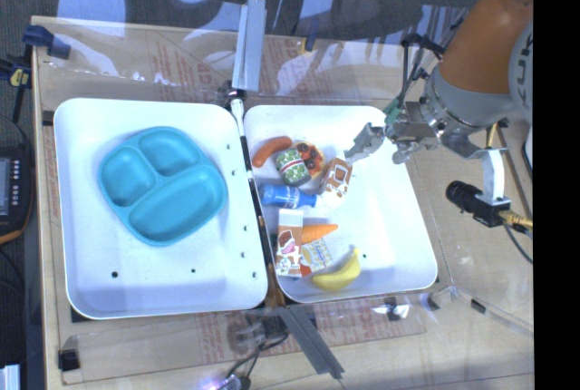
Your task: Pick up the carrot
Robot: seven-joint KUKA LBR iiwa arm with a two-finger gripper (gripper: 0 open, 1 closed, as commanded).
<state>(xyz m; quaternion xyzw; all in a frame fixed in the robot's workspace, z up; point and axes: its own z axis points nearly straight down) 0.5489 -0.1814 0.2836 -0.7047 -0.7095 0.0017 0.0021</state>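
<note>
Gripper (pixel 361 146) hangs with fingers spread, holding nothing, well above carrot (pixel 318 232) in right bin (pixel 399 225)

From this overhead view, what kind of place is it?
Probably a robotics lab bench: two white bins, toy food such as a carrot and banana, and a grey-orange arm.

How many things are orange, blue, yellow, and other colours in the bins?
Orange: 2, the carrot and the hot dog
Blue: 2, the divided plate and the bottle
Yellow: 1, the banana
Mixed colours: 4, ball and three cartons
Total: 9
</note>
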